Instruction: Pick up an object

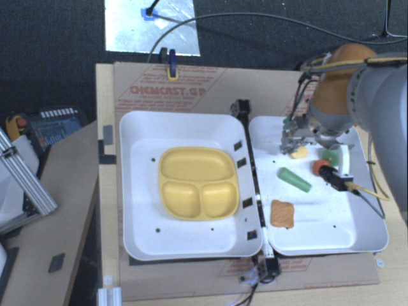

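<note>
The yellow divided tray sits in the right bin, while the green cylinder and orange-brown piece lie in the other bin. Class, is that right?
Not quite. The camera view shows the yellow divided tray in the left bin; the green cylinder and orange-brown piece lie in the right bin.

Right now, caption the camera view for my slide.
Gripper low over a pale yellow piece in the right bin; yellow tray in left bin.

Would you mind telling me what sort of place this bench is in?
Probably a robotics lab: a grey industrial arm reaches over two shallow white plastic bins, toy-like food pieces lie in one, and cables trail across dark carpet.
</note>
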`<state>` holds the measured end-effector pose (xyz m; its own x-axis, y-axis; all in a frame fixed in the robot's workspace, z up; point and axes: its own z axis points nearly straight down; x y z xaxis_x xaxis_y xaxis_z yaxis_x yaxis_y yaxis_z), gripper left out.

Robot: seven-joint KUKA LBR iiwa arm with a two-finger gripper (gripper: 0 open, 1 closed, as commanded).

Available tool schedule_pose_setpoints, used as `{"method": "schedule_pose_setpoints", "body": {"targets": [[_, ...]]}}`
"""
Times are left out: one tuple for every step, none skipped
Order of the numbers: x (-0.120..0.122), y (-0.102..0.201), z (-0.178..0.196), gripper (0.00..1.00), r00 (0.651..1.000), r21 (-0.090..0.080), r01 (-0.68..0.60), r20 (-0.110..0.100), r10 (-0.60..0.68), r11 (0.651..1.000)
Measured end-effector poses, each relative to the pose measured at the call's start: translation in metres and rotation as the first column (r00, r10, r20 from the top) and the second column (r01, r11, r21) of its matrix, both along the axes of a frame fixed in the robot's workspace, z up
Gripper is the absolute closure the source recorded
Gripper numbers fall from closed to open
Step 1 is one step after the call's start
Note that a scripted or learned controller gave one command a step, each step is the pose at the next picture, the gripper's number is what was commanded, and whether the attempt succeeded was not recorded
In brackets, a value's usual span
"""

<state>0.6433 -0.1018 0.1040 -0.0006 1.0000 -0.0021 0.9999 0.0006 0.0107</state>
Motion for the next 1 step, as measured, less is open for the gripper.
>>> {"method": "schedule_pose_setpoints", "body": {"targets": [[-0.0026,0.0034,0.0634,1.0,1.0,0.001,-0.003,-0.004,0.003,1.0]]}}
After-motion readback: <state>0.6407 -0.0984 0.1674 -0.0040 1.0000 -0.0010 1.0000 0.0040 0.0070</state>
